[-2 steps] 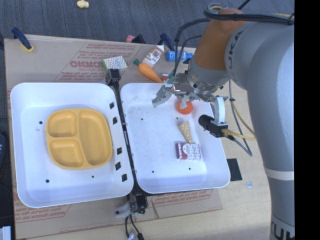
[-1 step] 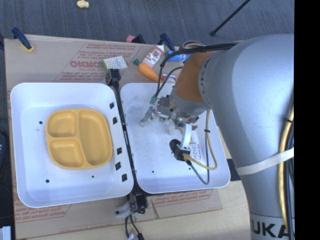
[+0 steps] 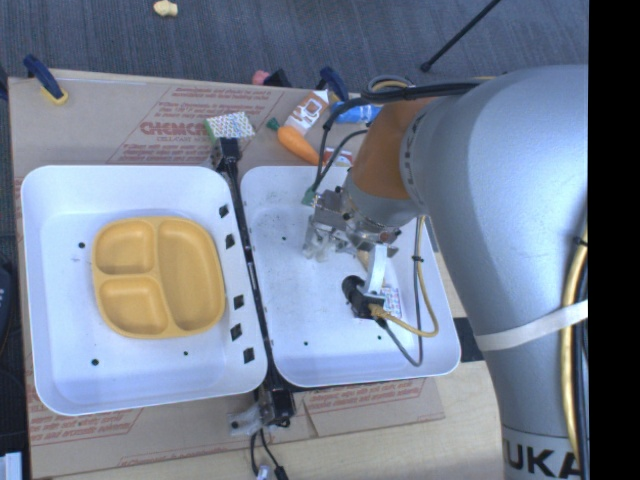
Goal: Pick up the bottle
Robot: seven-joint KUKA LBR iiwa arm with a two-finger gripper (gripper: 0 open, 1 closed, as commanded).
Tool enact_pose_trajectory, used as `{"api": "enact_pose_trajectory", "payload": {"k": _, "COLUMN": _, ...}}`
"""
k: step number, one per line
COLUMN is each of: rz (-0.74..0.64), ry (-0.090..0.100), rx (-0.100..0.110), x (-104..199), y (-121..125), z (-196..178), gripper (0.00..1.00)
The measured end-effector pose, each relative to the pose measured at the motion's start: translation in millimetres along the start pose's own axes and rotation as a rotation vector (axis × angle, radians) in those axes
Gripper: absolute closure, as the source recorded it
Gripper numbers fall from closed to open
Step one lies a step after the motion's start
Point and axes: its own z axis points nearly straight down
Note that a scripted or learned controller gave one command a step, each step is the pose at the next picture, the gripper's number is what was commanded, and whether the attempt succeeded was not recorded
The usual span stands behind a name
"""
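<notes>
A small orange bottle (image 3: 302, 128) with a white label lies on the cardboard just behind the far rim of the right bin (image 3: 300, 358). It is partly hidden by cables and the arm. My gripper (image 3: 322, 238) hangs low over the far middle of the right bin's floor, about a hand's width nearer the camera than the bottle, and I see nothing held in it. The big grey arm with its orange band (image 3: 385, 163) covers the right side of that bin.
A yellow three-section plate (image 3: 158, 273) lies in the left bin (image 3: 50, 388). A checkered tag (image 3: 230, 126) sits at the far end of the rim between the two bins. Blue clamps (image 3: 45, 78) grip the cardboard's far edge. A blue object (image 3: 355, 114) lies beside the bottle.
</notes>
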Motion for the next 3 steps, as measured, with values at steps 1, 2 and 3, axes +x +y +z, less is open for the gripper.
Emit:
{"api": "enact_pose_trajectory", "payload": {"k": 1, "rz": 0.201, "ry": 0.001, "rx": -0.001, "x": -0.6, "y": -43.3, "z": 10.7, "gripper": 1.00}}
{"api": "enact_pose_trajectory", "payload": {"k": 2, "rz": 0.495, "ry": 0.003, "rx": -0.001, "x": -25.0, "y": -78.1, "z": 7.9, "gripper": 1.00}}
{"api": "enact_pose_trajectory", "payload": {"k": 3, "rz": 0.674, "ry": 0.004, "rx": -0.007, "x": -72.9, "y": -102.4, "z": -166.4, "gripper": 1.00}}
